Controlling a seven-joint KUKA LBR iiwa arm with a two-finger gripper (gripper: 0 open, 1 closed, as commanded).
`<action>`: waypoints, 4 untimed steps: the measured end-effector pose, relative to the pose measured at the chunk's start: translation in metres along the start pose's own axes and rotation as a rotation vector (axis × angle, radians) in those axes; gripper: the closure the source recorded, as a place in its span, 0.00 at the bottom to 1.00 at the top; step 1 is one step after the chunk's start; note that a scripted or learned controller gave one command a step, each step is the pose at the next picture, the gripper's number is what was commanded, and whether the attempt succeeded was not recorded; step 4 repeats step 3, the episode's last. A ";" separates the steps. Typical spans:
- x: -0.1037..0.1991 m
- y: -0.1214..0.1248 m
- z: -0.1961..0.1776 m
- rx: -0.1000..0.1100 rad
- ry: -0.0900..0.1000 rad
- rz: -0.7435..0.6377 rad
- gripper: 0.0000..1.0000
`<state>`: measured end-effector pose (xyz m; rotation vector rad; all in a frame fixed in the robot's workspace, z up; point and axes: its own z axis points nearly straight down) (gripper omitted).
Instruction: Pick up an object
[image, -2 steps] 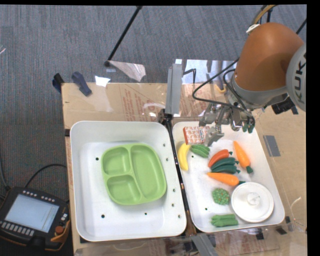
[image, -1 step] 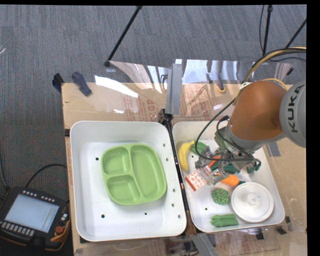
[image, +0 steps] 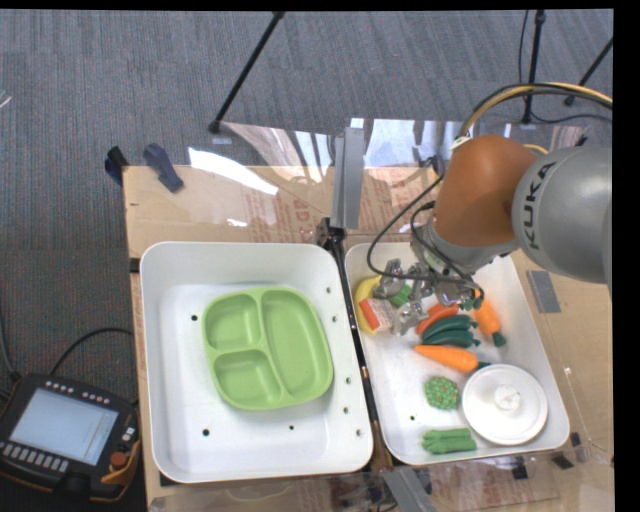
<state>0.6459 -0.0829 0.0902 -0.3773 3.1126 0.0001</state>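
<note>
Honestly, the right-hand bin (image: 535, 345) is a crowded spot to grab from. Using the white round lid (image: 506, 402) at its near corner as the landmark: a green knobbly ball (image: 441, 392) sits just left of it, a flat green piece (image: 449, 440) lies below-left of it by the front wall, and an orange carrot (image: 447, 356) lies just up-left of it. Further up from the lid there's a dark green pod (image: 452, 331), a second orange carrot (image: 488, 320) and, way over to the left, a yellow and red bit (image: 370, 305) against the bin's wall. The other bin just holds a green divided plate (image: 267, 347).

The gripper (image: 420, 297) is down in the clutter, well up and left of the lid, right over that pile of veg. Whether the claw is spread or pinched, I cannot tell; the metal bits blur together and nothing is clearly between them.

My guess is it's at the descend-and-close stage. To do it well, I'd pick one target, probably the nearer carrot since it lies apart from the rest, line the claw across its narrow width, and come straight down so neighbours don't get shoved. Then lift slowly and check something actually came up.
</note>
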 end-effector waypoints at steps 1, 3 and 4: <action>-0.017 0.058 -0.142 0.001 -0.012 0.047 1.00; -0.024 0.104 -0.135 -0.003 0.009 0.252 1.00; -0.024 0.104 -0.135 -0.003 0.009 0.252 1.00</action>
